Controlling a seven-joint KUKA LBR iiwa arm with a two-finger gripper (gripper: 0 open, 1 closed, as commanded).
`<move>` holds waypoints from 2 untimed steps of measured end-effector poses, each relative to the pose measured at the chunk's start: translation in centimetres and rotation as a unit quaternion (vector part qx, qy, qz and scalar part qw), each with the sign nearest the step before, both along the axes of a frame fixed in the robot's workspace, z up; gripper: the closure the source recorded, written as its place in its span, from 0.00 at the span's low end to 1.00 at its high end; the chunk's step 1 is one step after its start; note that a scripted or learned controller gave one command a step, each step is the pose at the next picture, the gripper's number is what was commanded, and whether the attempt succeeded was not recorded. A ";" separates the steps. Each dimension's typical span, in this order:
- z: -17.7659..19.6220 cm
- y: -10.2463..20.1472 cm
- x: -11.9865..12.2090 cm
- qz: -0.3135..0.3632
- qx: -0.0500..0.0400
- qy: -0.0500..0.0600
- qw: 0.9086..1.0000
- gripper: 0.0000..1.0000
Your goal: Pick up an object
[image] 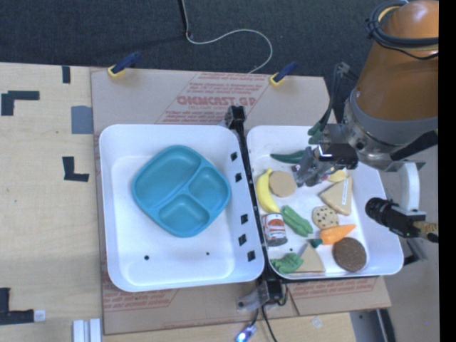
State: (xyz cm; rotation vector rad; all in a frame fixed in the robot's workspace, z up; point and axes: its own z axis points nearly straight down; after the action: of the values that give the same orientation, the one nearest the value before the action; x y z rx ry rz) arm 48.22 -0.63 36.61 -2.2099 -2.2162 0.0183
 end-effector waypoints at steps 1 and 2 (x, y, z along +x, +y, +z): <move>-11.1 2.0 -0.1 0.000 0.000 -0.001 1.000 1.00; 1.3 8.7 0.2 0.004 0.002 -0.014 1.000 1.00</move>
State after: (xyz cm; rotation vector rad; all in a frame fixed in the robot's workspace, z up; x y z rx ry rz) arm 48.46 8.02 37.88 -2.2141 -2.2362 -0.0179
